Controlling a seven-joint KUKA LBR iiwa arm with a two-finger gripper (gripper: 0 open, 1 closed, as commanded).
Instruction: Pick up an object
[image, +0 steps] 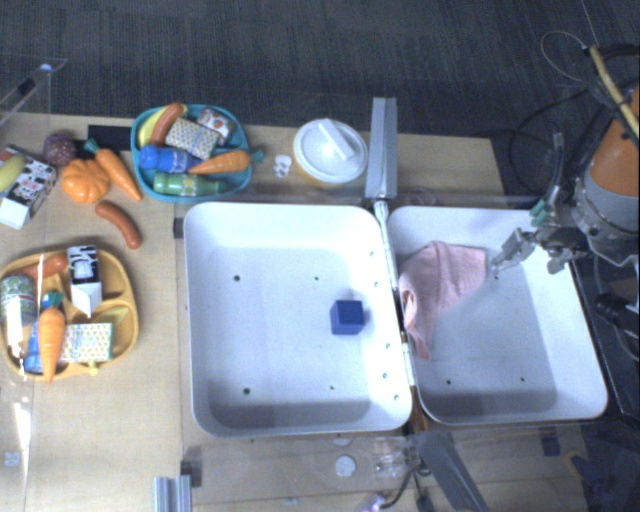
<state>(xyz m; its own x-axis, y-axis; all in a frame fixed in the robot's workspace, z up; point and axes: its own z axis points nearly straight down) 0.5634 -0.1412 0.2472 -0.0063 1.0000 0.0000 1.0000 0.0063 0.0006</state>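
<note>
A small blue cube lies in the left bin, right of its middle. A crumpled pink cloth lies against the left wall of the right bin. My gripper hangs over the upper right part of the right bin, just right of the cloth. Its two fingers are spread open and nothing is between them. One fingertip is close to the cloth's right edge.
Left of the bins, a blue bowl and a yellow tray hold toy food, with loose toy vegetables beside them. A white lidded container stands behind the left bin. A metal post rises between the bins.
</note>
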